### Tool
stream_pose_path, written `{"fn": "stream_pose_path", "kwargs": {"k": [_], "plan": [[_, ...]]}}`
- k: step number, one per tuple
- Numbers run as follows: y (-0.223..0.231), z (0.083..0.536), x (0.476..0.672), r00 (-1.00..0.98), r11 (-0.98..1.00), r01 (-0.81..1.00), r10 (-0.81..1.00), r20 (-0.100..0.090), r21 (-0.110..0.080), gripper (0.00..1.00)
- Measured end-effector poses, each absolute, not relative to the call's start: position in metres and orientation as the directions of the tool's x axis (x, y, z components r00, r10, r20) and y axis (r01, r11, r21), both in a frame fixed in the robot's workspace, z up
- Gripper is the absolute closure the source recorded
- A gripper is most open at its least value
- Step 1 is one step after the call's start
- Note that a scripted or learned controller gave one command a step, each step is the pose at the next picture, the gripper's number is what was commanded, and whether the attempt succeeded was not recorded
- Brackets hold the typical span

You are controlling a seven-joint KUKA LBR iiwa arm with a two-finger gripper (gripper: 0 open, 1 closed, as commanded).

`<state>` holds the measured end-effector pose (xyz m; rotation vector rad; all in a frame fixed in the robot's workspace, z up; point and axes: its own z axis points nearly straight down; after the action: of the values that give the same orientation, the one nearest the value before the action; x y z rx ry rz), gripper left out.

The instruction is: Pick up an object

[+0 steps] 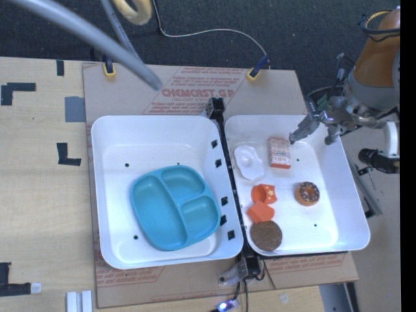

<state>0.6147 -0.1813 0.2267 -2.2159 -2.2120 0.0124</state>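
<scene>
In the right bin [338, 200], a brown round patty [266, 235] lies nearest, orange pieces [262, 202] just beyond it, a sprinkled doughnut [307, 193] to their right. Farther back sit a white piece [248, 161], perhaps an egg, and a small carton [279, 153]. The gripper [318, 130] hovers right of the carton, fingers apart, holding nothing.

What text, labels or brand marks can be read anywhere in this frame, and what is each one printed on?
"CHEMCAST GP", red print, partly hidden, on the cardboard sheet under the bins.
Faint red print along the cardboard's front edge: too blurred to read.
Small carton in the right bin: red and white printing, too small to read.
</scene>
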Motion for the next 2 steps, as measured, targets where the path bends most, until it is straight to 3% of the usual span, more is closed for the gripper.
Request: {"fn": "stream_pose_path", "kwargs": {"k": [1,2], "plan": [[-0.181,0.233,0.617,-0.001,0.001,1.0,1.0,-0.001,-0.001,0.0],[-0.174,0.17,0.613,-0.001,0.001,1.0,1.0,0.001,-0.008,0.0]]}}
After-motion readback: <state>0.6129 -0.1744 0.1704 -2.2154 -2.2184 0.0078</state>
